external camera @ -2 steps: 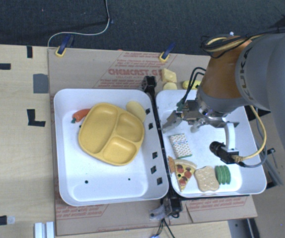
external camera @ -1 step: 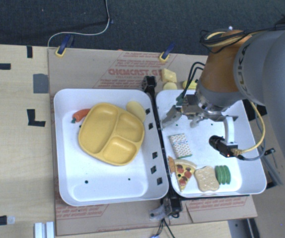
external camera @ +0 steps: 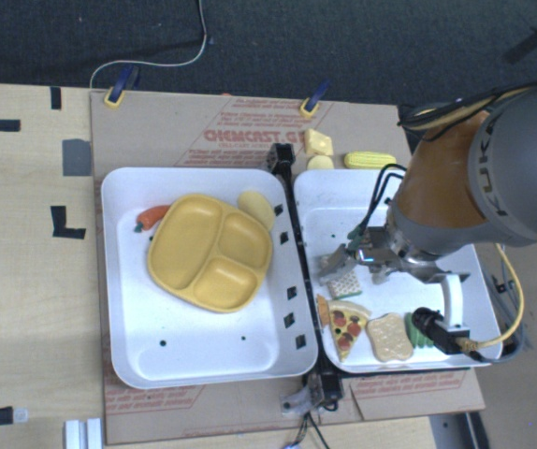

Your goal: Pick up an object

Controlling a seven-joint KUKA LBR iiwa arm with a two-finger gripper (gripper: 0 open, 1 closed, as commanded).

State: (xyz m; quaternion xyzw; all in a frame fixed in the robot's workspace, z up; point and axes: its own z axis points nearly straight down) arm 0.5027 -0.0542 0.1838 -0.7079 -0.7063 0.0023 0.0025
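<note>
My gripper [external camera: 341, 264] hangs low over the left part of the right bin [external camera: 456, 368], reaching in from the right. Just below it lies a small pale checkered piece [external camera: 345, 284], close to it or touching it; I cannot tell which. Nearer the front of that bin lie a toy pizza slice [external camera: 346, 326], a toast slice [external camera: 389, 337] and a green piece [external camera: 422, 329] partly behind a black part. The arm's body hides the bin's middle and right.
The left bin [external camera: 128, 344] holds a yellow divided plate [external camera: 210, 251], an orange carrot [external camera: 152, 216] and a pale yellow lump [external camera: 255, 206]. Behind the right bin, on the cardboard, lie a cheese wedge [external camera: 318, 142], a pale round piece [external camera: 320, 163] and a corn cob [external camera: 370, 160].
</note>
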